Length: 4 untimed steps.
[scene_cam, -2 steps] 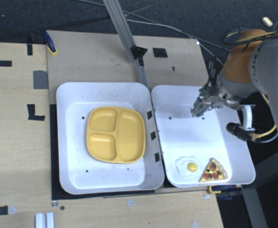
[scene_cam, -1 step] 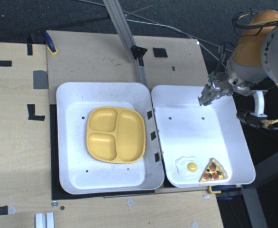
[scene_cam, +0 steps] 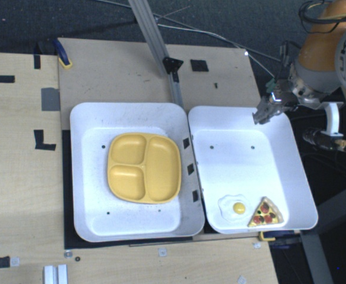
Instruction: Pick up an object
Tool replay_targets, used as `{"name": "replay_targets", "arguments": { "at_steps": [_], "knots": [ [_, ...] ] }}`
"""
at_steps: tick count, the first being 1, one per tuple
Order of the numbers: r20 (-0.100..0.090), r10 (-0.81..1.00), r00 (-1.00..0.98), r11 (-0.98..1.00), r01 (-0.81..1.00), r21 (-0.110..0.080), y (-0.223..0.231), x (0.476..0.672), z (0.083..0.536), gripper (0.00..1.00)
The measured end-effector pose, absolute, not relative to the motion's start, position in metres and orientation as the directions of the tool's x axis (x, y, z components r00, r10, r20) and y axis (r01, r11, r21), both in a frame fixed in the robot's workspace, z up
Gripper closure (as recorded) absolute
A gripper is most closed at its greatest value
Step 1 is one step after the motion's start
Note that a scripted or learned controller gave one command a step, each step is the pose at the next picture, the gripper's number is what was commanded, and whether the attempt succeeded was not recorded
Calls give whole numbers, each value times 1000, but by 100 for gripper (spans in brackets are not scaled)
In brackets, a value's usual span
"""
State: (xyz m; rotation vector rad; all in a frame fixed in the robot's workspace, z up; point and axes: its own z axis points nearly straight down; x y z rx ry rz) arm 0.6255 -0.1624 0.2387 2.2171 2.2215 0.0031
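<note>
A: Where is the gripper (scene_cam: 265, 115) sitting?

B: Over the far right corner of the right bin (scene_cam: 291, 158), at the end of the grey arm (scene_cam: 320, 52) with its orange band, which reaches in from the right; it looks to be above the rim rather than down in the bin.

A: And its jaws — released or clenched?

B: I cannot tell; the tip is small and dark against the white, and nothing shows between its parts.

A: What could it pick up?

B: Two small things lie in the right bin's near right corner; a toy fried egg (scene_cam: 233, 207), white with a yellow yolk, and just beside it, to its right, a toy pizza slice (scene_cam: 265, 213) with red dots, its crust towards the near wall; both are well apart from the gripper.

A: The left bin (scene_cam: 84, 158)?

B: A yellow divided plate (scene_cam: 144, 167) — three compartments — lies flat near its middle; the two bins stand side by side, edges touching.
</note>
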Motion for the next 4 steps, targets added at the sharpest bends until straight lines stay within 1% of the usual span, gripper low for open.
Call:
{"name": "replay_targets", "arguments": {
  "at_steps": [1,2,4],
  "knots": [
    [1,1000,-6,6,1000,-2,-100,613,237,100],
    [1,1000,-5,5,1000,-4,-52,599,228,100],
    [0,1000,-5,5,1000,-3,50,582,211,100]
  ]
}}
